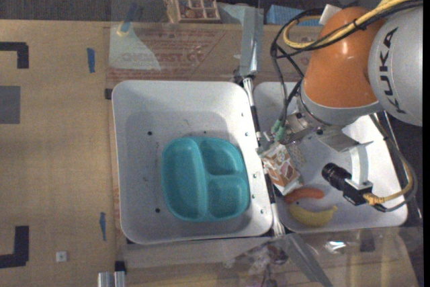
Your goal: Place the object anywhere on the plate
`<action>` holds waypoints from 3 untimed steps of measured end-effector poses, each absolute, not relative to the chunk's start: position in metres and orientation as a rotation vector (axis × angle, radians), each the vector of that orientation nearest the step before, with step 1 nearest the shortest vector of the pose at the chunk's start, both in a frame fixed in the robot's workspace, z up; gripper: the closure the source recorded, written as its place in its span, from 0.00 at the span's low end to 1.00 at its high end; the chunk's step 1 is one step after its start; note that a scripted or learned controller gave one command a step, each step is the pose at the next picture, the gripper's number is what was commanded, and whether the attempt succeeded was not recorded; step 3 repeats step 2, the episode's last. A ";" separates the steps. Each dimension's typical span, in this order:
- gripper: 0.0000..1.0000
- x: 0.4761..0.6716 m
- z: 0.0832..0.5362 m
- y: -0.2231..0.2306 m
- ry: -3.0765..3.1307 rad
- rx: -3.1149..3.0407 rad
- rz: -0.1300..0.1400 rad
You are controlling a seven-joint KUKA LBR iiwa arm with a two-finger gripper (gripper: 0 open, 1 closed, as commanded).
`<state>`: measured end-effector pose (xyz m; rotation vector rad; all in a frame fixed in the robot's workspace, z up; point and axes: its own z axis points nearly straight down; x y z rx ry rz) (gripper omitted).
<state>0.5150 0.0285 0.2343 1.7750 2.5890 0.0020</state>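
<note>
Two white bins on tan bench; teal plate [203, 178] in left bin [134, 104]. Gripper [285, 144] low over snack packet [281, 169] in right bin [396, 212], jaw state impossible to tell. Confirm grasp, lift clear of divider, release over plate centre.

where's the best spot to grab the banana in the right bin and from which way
Probably across the middle of the banana, coming straight down from above. It lies flat near the right bin's front wall, curved side toward that wall, with an orange piece close behind, so fingers should span its narrow width.
</note>
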 end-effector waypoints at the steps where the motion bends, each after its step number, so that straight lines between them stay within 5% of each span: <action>1: 1.00 0.534 0.184 0.082 2.544 1.848 -0.003; 2: 0.00 0.535 0.184 0.082 2.543 1.847 -0.002; 3: 0.00 0.535 0.184 0.082 2.543 1.847 -0.002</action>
